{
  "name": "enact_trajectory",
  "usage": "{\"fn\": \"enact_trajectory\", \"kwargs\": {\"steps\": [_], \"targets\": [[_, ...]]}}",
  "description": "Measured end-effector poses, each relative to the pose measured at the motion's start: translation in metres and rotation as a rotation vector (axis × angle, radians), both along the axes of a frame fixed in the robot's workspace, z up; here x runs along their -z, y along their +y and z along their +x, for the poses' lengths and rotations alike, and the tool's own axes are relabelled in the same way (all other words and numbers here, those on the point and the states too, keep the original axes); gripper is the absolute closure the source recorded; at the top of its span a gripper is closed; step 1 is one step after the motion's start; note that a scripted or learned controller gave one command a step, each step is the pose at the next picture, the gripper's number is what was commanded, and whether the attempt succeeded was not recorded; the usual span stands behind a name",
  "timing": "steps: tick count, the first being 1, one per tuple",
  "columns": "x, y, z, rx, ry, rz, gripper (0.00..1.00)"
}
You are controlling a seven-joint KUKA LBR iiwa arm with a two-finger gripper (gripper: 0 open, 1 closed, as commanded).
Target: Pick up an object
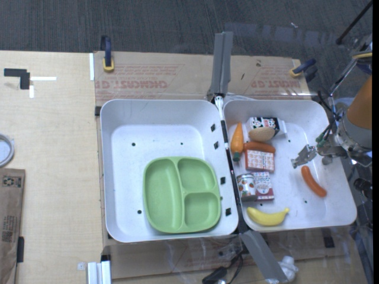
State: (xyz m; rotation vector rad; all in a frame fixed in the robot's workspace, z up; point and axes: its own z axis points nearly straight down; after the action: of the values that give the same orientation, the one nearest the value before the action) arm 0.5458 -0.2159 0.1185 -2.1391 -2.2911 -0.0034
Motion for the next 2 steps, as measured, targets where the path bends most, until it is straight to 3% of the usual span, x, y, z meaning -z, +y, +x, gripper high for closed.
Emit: {"fn": "enact_trajectory", "kwargs": {"steps": [1, 2], "targets": [[0.0265, 0.0019, -0.0138, -0.075, -0.004, 0.004, 0.0], [0.0175, -0.0006, -0.0139, -0.072, -0.005, -0.002, 1.0]]}}
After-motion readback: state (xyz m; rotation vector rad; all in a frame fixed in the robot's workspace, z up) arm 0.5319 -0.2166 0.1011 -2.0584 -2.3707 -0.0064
